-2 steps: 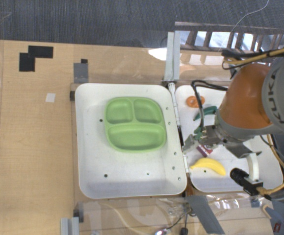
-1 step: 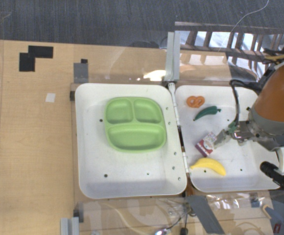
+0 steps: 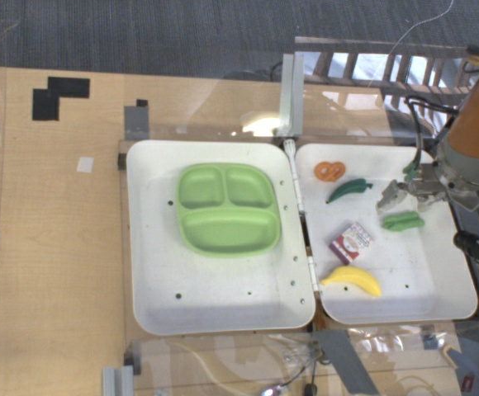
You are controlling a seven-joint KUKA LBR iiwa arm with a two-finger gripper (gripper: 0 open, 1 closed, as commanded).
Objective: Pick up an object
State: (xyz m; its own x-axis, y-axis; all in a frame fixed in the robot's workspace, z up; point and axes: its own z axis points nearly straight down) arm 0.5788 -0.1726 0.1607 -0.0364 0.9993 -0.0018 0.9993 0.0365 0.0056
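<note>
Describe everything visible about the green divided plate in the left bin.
The green divided plate is a pale lime, rounded rectangle that looks like matte plastic. Raised ridges split it into three compartments: two smaller ones along the far side and one wide one along the near side, with nothing in any of them. It lies flat and upright on the floor of the left white bin, roughly central, slightly toward the bin's far right. Only the bin floor touches it.
</note>
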